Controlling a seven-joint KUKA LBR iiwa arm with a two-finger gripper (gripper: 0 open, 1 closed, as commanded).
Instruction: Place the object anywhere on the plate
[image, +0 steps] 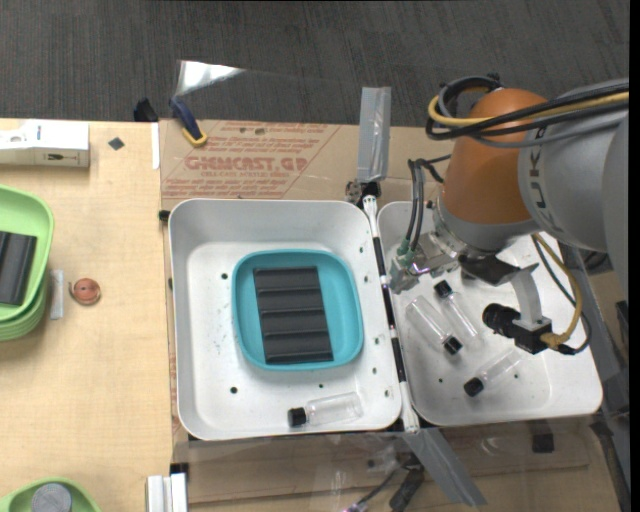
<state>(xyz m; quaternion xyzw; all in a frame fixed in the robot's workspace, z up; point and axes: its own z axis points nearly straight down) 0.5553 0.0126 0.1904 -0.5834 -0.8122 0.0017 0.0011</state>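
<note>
While the teal plate (297, 309) sits in the middle of the left bin (195, 330) carrying a black ribbed insert (292, 314), no vial rests on it, so the task looks barely begun. One clear vial with a black cap (325, 410) lies on the left bin's floor near its front edge, just off the plate's front rim. Several more capped vials (440, 325) lie scattered across the right bin (560, 390). The arm's orange band (495, 160) hangs over the right bin's rear left corner, with the gripper (415, 262) low beside the dividing wall; whether it is spread or pinching anything cannot be told. Grasping, carrying and releasing onto the plate all appear to remain.
</note>
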